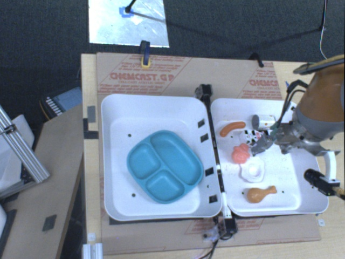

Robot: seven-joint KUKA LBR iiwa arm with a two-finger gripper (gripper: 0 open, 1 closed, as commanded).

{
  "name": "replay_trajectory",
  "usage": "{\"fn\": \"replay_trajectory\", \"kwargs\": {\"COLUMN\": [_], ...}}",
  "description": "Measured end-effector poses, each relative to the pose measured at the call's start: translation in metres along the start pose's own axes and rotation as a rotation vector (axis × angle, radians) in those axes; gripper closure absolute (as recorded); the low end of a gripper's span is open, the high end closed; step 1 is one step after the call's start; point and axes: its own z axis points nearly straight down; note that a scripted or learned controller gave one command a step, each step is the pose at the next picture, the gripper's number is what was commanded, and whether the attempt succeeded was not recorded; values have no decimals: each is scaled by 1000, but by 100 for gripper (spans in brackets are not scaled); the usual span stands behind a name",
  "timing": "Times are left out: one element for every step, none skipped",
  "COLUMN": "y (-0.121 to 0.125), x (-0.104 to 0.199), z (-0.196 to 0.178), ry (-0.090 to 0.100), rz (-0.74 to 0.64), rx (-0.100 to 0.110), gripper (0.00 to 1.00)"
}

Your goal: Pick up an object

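Note:
The right bin [305, 200] holds several small items: an orange sausage [233, 128], a pink round piece [241, 154], a white lump [252, 171], a tan drumstick [261, 193], a small black-and-white toy [249, 136] and a pale cylinder [262, 122]. My gripper [260, 143] reaches in from the right and hangs low over the bin's middle. It is just right of the pink piece and beside the black-and-white toy. I see nothing clearly held in it.
The left bin [116, 106] holds a blue divided plate [164, 166]. A black divider with clips [211, 144] runs between the bins. The arm's grey wrist and orange band [321, 104] cover the right bin's far right side.

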Motion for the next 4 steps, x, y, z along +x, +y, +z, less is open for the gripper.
{"fn": "replay_trajectory", "kwargs": {"y": [3, 3, 3, 5], "x": [0, 7, 8, 7], "z": [-5, 56, 102, 89], "ry": [-2, -1, -1, -2], "rz": [-2, -1, 0, 0], "rx": [-11, -5, -6, -11], "gripper": [0, 0, 0, 100]}}
